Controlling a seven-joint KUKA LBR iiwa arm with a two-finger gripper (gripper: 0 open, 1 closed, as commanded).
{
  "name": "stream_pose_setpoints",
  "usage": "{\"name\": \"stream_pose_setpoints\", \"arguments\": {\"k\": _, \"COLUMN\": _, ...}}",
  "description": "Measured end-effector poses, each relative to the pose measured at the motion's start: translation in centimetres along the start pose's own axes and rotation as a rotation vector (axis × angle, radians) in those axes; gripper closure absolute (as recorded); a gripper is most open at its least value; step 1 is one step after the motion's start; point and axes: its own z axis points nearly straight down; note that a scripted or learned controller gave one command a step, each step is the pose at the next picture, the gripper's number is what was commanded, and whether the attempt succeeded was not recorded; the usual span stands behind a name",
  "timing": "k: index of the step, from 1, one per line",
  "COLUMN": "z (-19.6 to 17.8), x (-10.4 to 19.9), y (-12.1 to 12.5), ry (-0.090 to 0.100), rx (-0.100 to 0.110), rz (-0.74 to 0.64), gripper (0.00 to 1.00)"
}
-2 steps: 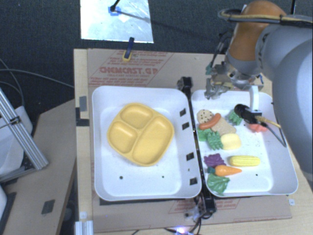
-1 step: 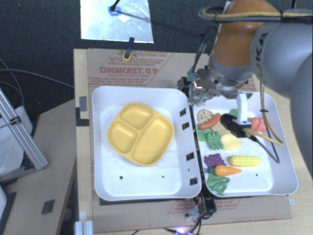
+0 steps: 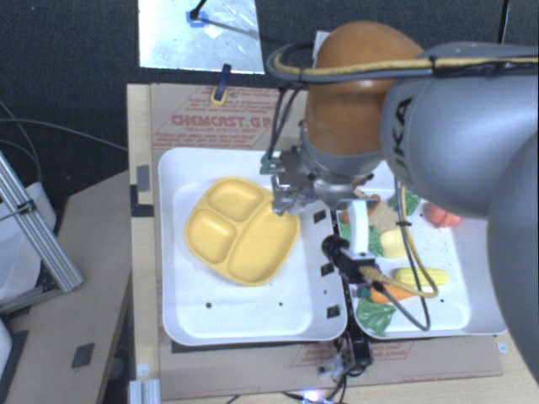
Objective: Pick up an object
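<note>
A: Camera view status: grey two-finger gripper [image 3: 282, 199] sits at the 2 o'clock rim of the yellow three-compartment plastic plate [image 3: 242, 230] in the left white bin [image 3: 181, 310].

B: Finger state: cannot tell. Plate rests flat; lift judged pending.

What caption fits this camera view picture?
Gripper at the rim of a yellow divided plate in the left bin.
</note>
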Motion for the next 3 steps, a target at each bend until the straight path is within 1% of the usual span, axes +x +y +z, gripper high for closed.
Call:
{"name": "stream_pose_setpoints", "arguments": {"k": 1, "z": 13.1, "x": 1.5, "y": 4.7, "ry": -0.007, "rx": 0.007, "rz": 0.010, "gripper": 1.00}}
{"name": "stream_pose_setpoints", "arguments": {"k": 2, "z": 2.7, "x": -6.4, "y": 8.0, "ry": -0.007, "rx": -0.012, "rz": 0.021, "gripper": 1.00}}
{"name": "stream_pose_setpoints", "arguments": {"k": 3, "z": 16.6, "x": -0.7, "y": 9.6, "ry": -0.004, "rx": 0.006, "rz": 0.009, "gripper": 1.00}}
